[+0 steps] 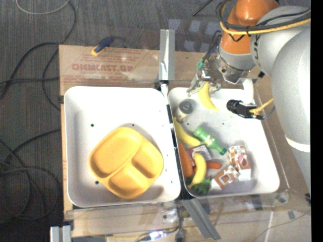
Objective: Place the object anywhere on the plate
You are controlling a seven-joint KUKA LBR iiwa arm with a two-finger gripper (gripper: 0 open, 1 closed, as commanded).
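Currently: gripper (pixel 204 86) clenched on a banana (pixel 207 98), lifted over the right bin's (pixel 262 135) far-left corner; yellow sectioned plate (pixel 126 160) lies in the left bin (pixel 81 110).

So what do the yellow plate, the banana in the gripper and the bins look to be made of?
Plate: looks like moulded plastic, one even yellow with soft-edged compartments and a dull sheen. Banana between the fingers of the gripper: probably toy plastic, smooth and uniformly yellow, though the view leaves that open. Bins: white, thin-walled with rounded corners, likely formed plastic.

A robotics lab: white bins (pixel 70 135) on a bench, loose cables (pixel 30 49), carpet.
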